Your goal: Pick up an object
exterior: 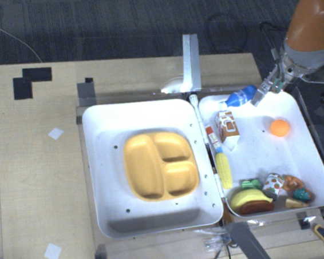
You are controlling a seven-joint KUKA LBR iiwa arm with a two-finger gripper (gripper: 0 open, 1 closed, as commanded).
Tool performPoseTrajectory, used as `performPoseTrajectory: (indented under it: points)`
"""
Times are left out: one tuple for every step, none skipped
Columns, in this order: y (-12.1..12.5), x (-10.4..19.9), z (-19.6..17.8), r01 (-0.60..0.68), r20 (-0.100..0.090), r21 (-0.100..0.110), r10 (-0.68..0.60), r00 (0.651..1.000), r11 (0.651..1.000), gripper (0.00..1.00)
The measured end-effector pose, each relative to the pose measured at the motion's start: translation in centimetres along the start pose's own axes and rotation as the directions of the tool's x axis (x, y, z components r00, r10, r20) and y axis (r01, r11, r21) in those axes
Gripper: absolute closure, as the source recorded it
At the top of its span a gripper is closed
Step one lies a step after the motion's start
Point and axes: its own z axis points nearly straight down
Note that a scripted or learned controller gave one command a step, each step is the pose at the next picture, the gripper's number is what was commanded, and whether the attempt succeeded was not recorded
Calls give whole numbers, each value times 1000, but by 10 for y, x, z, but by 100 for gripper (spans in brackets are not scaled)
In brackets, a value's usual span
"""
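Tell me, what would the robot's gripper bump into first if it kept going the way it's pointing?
Probably the blue bottle. The gripper points down-left at the right bin's top edge, and the bottle lies just ahead. Height is hard to judge, so it might pass above.

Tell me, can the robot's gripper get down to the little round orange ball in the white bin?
Probably yes. The little round orange ball lies alone on bare floor of the right white bin, nothing crowding it, and the gripper hangs just above that bin's top edge, close by.

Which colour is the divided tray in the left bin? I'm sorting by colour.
Yellow divided tray, clearest in the camera view.
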Motion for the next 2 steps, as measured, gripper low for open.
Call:
performPoseTrajectory:
  points:
    - [6,84,20,-312,-11,14,312,950,950,100]
    - [7,81,7,-311,-7,7,311,951,951,100]
